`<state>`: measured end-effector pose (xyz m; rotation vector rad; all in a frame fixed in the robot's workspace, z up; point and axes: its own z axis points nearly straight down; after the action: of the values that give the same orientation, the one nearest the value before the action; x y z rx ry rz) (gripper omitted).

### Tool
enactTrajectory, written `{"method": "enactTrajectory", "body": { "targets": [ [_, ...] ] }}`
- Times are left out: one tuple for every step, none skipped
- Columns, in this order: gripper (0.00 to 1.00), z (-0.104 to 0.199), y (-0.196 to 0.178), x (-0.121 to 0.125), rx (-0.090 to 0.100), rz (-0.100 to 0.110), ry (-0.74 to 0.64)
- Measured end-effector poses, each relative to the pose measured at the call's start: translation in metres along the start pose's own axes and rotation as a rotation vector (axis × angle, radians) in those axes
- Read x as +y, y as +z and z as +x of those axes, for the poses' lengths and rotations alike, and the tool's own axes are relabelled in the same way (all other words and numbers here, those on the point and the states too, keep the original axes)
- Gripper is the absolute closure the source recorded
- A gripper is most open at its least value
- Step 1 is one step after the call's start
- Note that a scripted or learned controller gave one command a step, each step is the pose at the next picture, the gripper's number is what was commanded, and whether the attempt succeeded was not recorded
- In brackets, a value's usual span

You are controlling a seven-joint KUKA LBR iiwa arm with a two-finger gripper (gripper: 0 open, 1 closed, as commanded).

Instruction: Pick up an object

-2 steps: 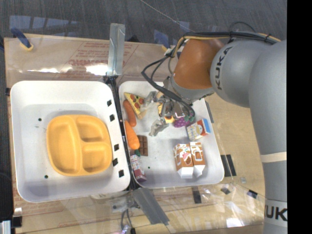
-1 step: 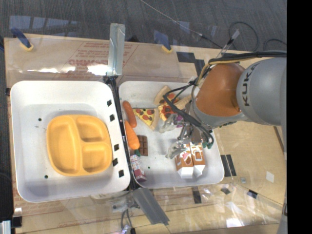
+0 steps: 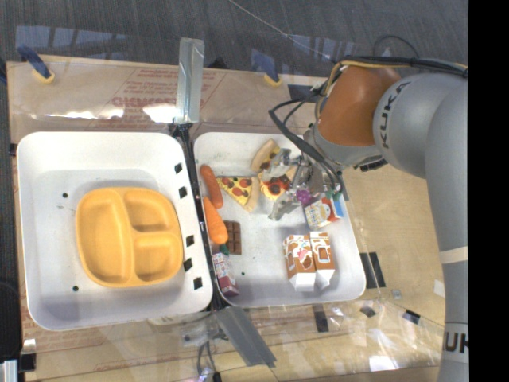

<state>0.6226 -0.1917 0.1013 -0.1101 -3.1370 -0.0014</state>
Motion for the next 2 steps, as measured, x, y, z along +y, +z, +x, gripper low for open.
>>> {"method": "enactTrajectory", "body": {
  "targets": [
    [0.0,0.125,0.012,0.018,0.003,-0.001,-0.053],
    [0.0,0.115,0.011,-0.023,0.0,-0.005,-0.11]
  ]
}}
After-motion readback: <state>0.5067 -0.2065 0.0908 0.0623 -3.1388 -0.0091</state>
